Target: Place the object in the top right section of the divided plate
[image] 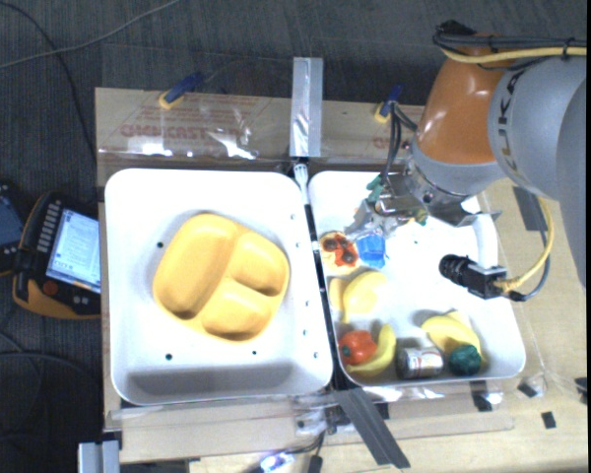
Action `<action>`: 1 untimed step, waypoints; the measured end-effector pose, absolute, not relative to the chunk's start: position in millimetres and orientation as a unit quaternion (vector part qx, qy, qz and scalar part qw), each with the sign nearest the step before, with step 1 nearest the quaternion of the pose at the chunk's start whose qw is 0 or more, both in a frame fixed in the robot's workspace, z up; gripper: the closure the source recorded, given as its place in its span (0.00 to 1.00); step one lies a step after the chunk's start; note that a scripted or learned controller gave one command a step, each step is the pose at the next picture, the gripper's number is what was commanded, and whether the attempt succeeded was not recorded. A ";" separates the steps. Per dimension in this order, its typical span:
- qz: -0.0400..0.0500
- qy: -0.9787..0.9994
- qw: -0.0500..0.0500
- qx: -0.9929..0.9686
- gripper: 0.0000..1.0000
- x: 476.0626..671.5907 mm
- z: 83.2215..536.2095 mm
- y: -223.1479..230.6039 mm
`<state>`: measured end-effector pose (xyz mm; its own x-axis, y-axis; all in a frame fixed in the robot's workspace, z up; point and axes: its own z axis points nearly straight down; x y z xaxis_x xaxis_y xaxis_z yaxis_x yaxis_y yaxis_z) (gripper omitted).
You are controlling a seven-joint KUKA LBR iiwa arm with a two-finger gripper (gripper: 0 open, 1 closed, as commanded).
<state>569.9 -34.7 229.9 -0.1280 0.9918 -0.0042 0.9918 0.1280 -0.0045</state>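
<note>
Jaws [386, 208] part-hidden by wrist | over right bin [492, 363], state unclear

Just one fixed cam up above the surface [207, 116], angled down, far enough back that both white bins [128, 264] fit in frame.

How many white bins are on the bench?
2. The left bin holds the yellow divided plate; the right bin holds the small objects, below the arm.
</note>
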 end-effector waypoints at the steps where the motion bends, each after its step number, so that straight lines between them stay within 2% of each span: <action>1: -0.001 0.797 -0.001 0.604 1.00 499.6 238.6 -29.0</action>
